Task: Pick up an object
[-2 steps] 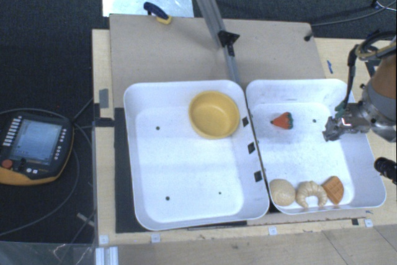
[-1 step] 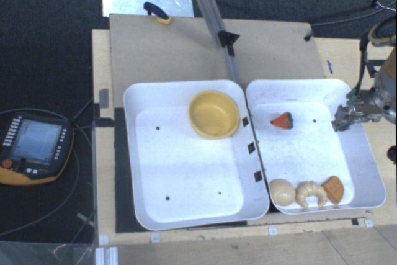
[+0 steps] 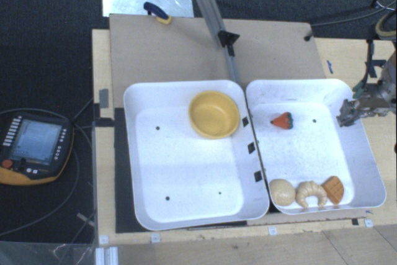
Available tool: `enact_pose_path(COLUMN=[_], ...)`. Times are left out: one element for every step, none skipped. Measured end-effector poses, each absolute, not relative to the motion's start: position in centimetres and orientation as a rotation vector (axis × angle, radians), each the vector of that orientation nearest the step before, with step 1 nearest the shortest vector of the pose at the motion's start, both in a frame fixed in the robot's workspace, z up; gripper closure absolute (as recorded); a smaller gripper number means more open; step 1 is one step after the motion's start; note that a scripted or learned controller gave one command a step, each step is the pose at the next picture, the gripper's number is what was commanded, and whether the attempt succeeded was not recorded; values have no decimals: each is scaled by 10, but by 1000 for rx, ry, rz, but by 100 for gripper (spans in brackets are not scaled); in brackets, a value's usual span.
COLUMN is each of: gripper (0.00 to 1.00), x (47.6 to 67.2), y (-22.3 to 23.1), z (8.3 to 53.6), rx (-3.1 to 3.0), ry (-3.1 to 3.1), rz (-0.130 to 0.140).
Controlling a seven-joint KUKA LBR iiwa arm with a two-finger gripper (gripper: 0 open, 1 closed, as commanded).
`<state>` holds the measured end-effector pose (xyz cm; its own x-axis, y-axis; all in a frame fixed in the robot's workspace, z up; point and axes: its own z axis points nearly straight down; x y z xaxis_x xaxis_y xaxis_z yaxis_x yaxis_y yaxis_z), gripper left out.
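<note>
Two shallow white bins sit side by side on the worktop. Right bin (image 3: 322, 93) holds a small red strawberry toy (image 3: 282, 121) mid-floor; pale bun (image 3: 282, 192), croissant (image 3: 311, 193) and waffle (image 3: 333, 189) crowd its near wall. Pincer (image 3: 347, 113) hovers at the right rim, its state impossible to tell. Risk: descending here strikes the rim.

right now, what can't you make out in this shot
- Arm: cut off by the right edge of the camera view beyond the pincer.
- Pincer: too small and blurred to read.
- Three pastries, including a croissant: bun and waffle-like piece too small to identify surely.
- Pendant screen: unreadable.
</note>
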<state>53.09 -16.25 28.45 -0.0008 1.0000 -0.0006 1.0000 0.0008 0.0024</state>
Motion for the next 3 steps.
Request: enact_pose_path(gripper=[100, 100, 100], x=[532, 541, 539], y=[-106, -51, 7], z=[268, 256, 242], rx=[2216, 2216, 2216], ry=[2227, 2228, 2228], rz=[1, 1, 1])
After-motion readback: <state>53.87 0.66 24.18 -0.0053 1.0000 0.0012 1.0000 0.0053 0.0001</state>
